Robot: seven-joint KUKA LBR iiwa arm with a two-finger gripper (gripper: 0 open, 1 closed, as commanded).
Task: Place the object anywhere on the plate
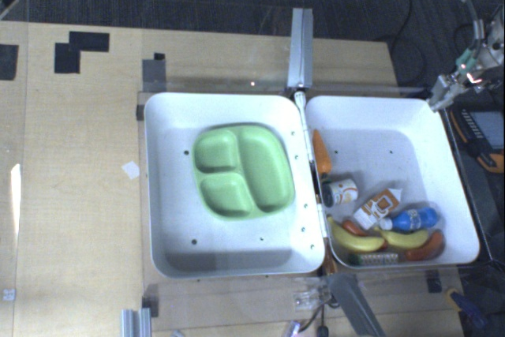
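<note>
Gripper [483, 59] is hanging at the far right, outside the bins, carrying nothing visible. Nothing is yet sitting on the green three-compartment plastic plate [241, 170] in the left white bin [170, 249]. Candidate objects are lying in the right bin's [410, 122] near corner: yellow bananas [359, 239], blue bottle [414, 219].

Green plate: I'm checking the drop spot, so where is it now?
The green plate lies in the left bin, about centred, left of the divider from the carrot.
</note>
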